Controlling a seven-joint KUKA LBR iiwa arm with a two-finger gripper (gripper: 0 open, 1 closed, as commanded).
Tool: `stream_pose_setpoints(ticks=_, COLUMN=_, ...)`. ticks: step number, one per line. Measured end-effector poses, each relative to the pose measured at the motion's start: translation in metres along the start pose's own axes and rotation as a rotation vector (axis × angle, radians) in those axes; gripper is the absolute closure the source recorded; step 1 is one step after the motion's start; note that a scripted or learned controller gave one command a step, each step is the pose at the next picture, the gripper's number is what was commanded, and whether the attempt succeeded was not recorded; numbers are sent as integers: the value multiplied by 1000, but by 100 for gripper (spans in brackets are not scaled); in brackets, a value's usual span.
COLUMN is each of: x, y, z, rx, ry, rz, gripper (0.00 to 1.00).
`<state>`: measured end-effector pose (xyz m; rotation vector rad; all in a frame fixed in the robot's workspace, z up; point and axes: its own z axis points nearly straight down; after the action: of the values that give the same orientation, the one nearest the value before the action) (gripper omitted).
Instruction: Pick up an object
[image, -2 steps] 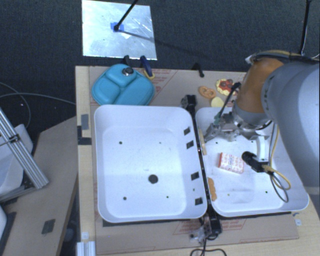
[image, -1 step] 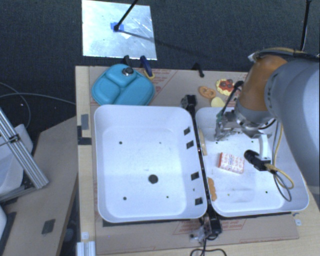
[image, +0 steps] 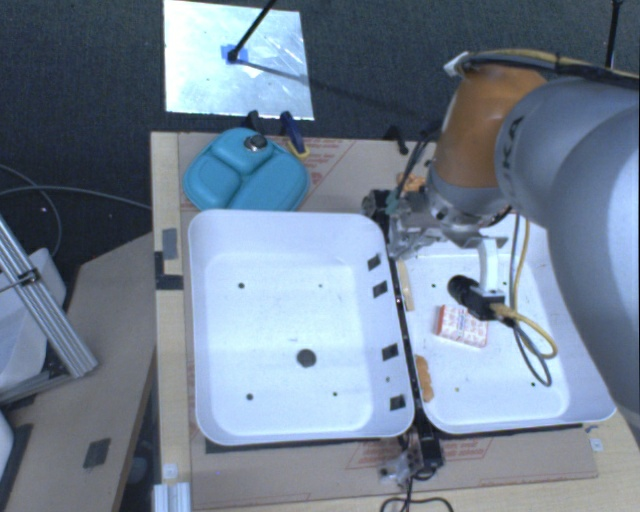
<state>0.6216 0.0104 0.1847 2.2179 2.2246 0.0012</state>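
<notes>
The arm hangs over the right bin to reach its contents — a small red-and-white box lies just below the hand, whose grip I cannot tell.

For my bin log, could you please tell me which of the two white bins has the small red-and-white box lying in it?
The right bin, under the arm. The red-and-white box lies there; the left bin has just a small dark disc.
</notes>
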Motion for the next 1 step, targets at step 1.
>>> stream_pose_setpoints(ticks=1, x=0, y=1, z=0, rx=-2, ry=0, rz=-1, gripper=0)
